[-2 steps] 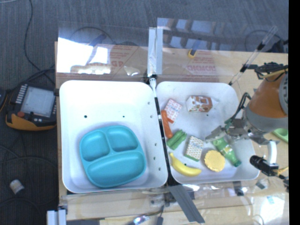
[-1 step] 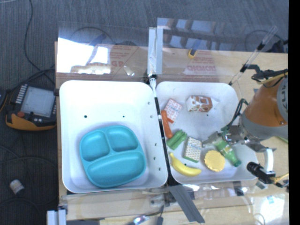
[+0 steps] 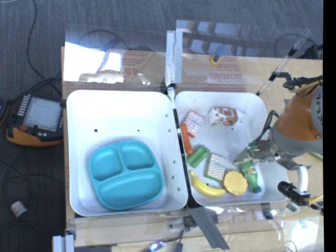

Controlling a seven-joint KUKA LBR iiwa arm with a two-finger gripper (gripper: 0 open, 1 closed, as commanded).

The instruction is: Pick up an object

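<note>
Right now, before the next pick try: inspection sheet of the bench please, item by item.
Surface: two white bins side by side; left bin, right bin.
Job's things: in the right bin, banana, yellow round piece, green bottle, cracker, green block, orange stick, two small cartons.
Clutter: blue divided plate in the left bin.
Grippers: gripper low over the right bin beside the green bottle.
Cables: loops on the floor.
Surroundings: pendant on carpet.

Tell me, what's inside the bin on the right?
Toy food lies in the right bin: a banana, a yellow cookie, a green bottle, crackers and a small carton. The arm covers its right edge.
</note>
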